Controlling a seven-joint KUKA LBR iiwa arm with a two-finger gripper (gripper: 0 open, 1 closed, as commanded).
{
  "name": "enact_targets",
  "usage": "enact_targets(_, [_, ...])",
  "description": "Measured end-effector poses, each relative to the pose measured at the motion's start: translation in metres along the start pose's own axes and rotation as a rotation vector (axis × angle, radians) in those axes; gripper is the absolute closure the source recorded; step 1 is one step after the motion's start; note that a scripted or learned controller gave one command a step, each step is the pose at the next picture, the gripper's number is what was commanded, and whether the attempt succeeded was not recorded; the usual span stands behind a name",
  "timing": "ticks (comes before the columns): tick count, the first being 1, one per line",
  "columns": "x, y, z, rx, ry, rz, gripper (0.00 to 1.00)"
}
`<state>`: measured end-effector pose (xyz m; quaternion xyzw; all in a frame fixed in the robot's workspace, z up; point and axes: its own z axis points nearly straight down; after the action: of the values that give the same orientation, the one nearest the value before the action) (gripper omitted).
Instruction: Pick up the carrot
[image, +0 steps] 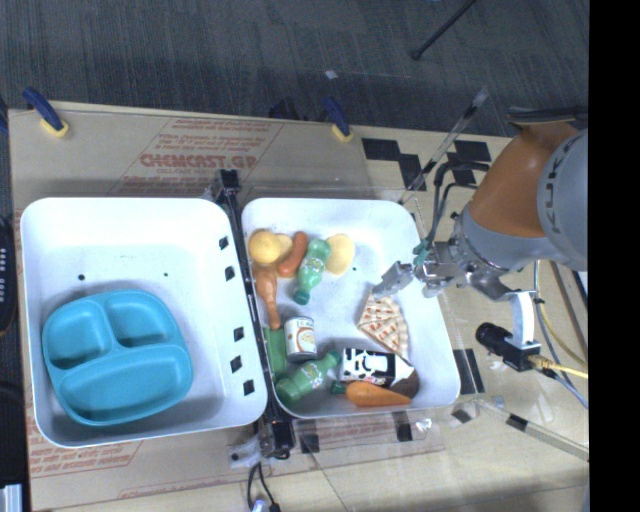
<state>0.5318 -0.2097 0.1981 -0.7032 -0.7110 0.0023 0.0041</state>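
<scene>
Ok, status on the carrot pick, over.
Gripper over right bin's right edge, nothing held. Carrot at bin's front wall. Cow-print carton against it.

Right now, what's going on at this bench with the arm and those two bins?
A KUKA arm reaches in from the right, its gripper hovering over the right bin, near the waffle-like cracker. It holds nothing. The carrot lies untouched at that bin's near edge, beside a black-and-white carton and a green bottle. The left bin holds a blue divided tray.
</scene>
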Motion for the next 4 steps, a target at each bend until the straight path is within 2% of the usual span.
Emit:
enact_targets(1, [0.023,0.119,0.09,0.004,-0.001,0.23,0.0])
enact_targets(2, [0.048,0.117,0.106,0.003,-0.002,0.327,0.0])
enact_targets(3, [0.049,0.117,0.095,0.008,0.0,0.316,1.0])
enact_targets(4, [0.101,0.058,0.005,-0.006,-0.001,0.353,1.0])
